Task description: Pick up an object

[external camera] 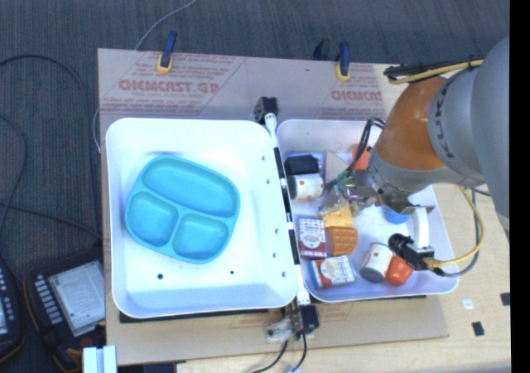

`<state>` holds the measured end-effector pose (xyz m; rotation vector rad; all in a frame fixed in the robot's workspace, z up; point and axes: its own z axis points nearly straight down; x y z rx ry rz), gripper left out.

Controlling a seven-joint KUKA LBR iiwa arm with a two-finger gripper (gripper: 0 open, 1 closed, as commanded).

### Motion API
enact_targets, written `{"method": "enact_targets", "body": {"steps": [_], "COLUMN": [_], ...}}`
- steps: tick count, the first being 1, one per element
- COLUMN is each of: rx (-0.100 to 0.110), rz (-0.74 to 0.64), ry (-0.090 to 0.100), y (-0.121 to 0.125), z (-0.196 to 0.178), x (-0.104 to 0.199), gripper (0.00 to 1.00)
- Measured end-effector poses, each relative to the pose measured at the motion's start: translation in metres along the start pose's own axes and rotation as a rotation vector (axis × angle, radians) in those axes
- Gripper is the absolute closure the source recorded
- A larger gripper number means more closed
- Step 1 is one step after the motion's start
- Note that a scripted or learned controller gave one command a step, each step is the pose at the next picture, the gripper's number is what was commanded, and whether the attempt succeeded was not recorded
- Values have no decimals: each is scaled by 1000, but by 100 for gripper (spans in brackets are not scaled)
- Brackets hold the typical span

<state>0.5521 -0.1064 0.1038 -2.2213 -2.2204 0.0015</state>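
The right bin (447, 276) holds a clutter of small things: a black and white cup (302, 176), a red printed packet (310, 236), a yellow wedge (337, 216) on a waffle-like orange square (342, 240), a red and white carton (333, 272), a white cylinder (375, 260) and an orange piece (398, 271). My gripper (352, 187) is low over the middle of this bin, just above the yellow wedge. The wrist hides most of the fingers.
In the left bin (248, 143) lies a blue divided plate (181, 208). A black clamp (267, 107) sits at the bins' far junction. Blue and yellow clips (342, 60) hold the cardboard base. A cable (474, 230) loops past the right bin's edge.
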Motion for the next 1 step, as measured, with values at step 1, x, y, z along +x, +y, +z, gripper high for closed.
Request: {"method": "enact_targets", "body": {"steps": [1], "rx": [0], "rz": [-1], "ry": [1], "y": [-65], "z": [-80], "x": [41], "gripper": [100]}}
